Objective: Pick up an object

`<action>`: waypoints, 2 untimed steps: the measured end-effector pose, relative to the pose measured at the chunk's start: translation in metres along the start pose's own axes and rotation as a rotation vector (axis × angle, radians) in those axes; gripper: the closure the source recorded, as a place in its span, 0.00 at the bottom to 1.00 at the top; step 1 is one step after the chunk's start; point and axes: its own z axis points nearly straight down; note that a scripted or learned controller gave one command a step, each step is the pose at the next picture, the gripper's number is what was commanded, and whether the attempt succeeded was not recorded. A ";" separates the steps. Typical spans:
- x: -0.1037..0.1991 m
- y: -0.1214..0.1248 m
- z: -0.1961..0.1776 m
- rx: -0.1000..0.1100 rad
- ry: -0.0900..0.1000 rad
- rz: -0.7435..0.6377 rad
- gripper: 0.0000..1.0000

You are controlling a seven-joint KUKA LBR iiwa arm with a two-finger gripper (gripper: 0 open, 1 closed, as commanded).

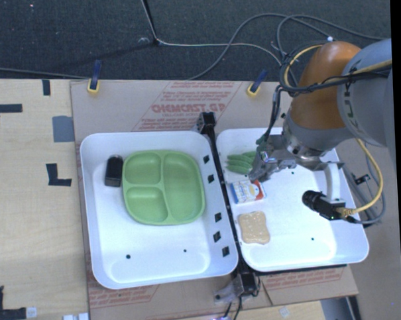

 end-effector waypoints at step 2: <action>0.105 0.039 -0.002 -0.002 0.000 -0.001 1.00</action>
